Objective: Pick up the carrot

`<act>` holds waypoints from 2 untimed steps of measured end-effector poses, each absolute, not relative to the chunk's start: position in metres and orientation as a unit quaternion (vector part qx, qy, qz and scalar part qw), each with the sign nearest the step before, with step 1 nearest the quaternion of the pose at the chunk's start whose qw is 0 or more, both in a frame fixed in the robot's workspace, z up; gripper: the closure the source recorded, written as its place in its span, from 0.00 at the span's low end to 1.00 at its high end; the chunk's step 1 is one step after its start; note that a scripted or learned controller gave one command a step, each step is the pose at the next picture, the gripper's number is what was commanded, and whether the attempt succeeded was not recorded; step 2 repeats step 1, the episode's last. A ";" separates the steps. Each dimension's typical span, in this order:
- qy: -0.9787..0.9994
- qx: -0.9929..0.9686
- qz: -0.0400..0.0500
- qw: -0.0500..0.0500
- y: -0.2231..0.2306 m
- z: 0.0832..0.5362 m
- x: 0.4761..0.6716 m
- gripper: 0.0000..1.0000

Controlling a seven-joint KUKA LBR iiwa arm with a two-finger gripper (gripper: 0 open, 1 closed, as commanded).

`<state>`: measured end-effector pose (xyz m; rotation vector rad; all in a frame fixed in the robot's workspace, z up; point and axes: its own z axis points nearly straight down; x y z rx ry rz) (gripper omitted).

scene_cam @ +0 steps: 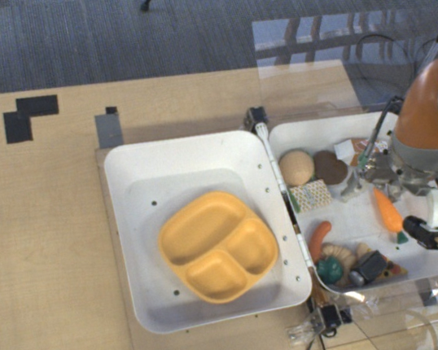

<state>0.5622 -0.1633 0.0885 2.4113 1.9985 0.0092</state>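
Obs., from beside the bench:

- Carrot (387,212) lay in the right bin (351,227), in its right half, well clear of the pile of other pieces. Orange body ran roughly up and down the view, tilted slightly, with the green end nearest the bin's front edge.
- Gripper (378,179) sat low over the right bin, just above the carrot's orange tip as seen from the camera. Whether it touched the carrot could not be made out.
- Whether the gripper was apart or together: could not tell, as the wrist hardware masked it. Nothing was seen clamped in it.
- Arm (423,151) came in from the right, its orange band (432,106) over the bin's right rim.
- Other contents of the right bin:
  - a tan ball (297,167) at the back left, with a brown round piece (331,167) beside it;
  - a checked block (310,195) just in front of the ball;
  - a red sausage-shaped piece (319,236) nearer the front;
  - a green piece (329,269) and a dark block (370,267) crowded in the front corner.
- Left bin (140,224) held a yellow divided plate (218,246), flat, slightly turned, about the middle of the bin.
- Both bins stood side by side on the bench (54,278), rims touching.
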 end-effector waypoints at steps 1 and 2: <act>0.639 0.769 0.007 0.007 -0.161 0.101 0.566 1.00; 0.639 0.769 0.007 0.007 -0.161 0.101 0.566 1.00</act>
